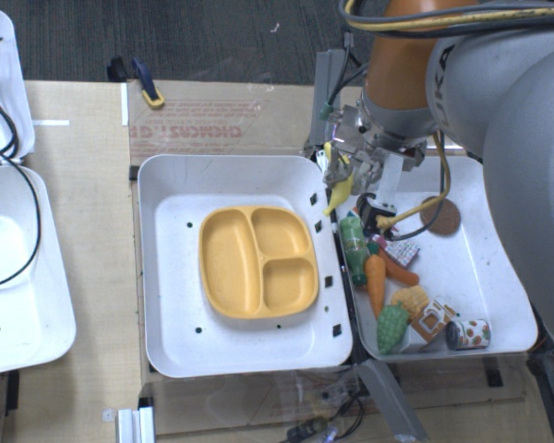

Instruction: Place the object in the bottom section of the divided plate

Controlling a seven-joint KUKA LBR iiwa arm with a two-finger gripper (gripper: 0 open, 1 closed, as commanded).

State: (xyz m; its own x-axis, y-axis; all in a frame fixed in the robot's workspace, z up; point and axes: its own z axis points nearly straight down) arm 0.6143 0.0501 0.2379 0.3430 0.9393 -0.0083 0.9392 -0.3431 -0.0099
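While the plate (258, 261) sits bare, the tool (349, 169) hangs at its one o'clock — apparently gripping a banana (339, 192). Transfer step; next, carry to bottom section.

We see even, bright overhead light, soft shadows, mild glare on the white bins (157, 275), slightly soft focus.

**Occlusions and cut-offs, camera view**

Gripper (351, 169) fingers buried behind wrist hardware and cables, so jaw state unreadable. Yellow item (340, 192) hangs at the gripper; can't tell if it's pinched or just beside. Arm (499, 81) cut off by top and right edges, covering the right bin's (499, 275) far corner. Toy pile (397, 293) overlaps; several pieces too small to identify.
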